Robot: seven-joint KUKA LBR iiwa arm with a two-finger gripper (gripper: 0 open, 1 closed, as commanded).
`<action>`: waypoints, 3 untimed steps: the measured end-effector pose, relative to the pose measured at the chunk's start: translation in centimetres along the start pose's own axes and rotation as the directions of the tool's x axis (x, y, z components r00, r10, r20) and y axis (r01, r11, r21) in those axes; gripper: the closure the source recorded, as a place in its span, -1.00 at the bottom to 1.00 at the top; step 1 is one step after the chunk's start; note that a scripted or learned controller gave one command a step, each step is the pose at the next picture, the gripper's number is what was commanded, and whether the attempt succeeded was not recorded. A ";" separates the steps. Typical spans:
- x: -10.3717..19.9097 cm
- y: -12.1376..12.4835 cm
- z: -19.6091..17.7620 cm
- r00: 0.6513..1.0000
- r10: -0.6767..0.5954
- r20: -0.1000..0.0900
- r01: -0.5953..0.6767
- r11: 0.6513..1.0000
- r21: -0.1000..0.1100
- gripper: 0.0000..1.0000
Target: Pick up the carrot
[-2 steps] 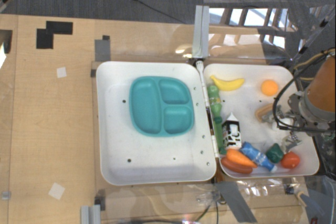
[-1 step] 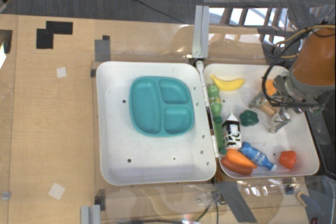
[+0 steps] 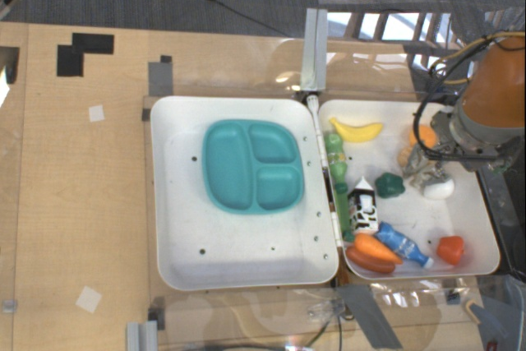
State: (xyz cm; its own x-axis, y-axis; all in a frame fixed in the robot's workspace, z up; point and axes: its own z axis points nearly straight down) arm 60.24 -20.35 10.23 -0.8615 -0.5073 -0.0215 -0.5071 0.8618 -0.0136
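Carrot (image 3: 374, 247) touches a black-and-white carton (image 3: 363, 210), lettering unreadable.

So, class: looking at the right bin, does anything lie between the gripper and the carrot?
Yes. From the gripper, the dark green item and the blue bottle lie between; the bottle touches the carrot, with the black-and-white carton just above it.

arm (image 3: 493, 86) cut off at right edge, orange item (image 3: 408, 154) half hidden behind hand (image 3: 425, 173)
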 end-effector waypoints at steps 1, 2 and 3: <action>6.9 3.8 1.0 0.987 -0.162 -0.008 0.162 0.987 -0.004 1.00; 6.9 3.8 1.1 0.987 -0.163 -0.008 0.163 0.987 -0.006 -1.00; -0.9 -0.3 1.4 0.999 -0.053 -0.010 0.053 0.999 -0.007 -1.00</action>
State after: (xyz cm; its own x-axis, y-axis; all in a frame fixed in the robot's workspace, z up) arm 61.23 -20.11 8.81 -0.8336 -0.5523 -0.0108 -0.5522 0.8336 -0.0079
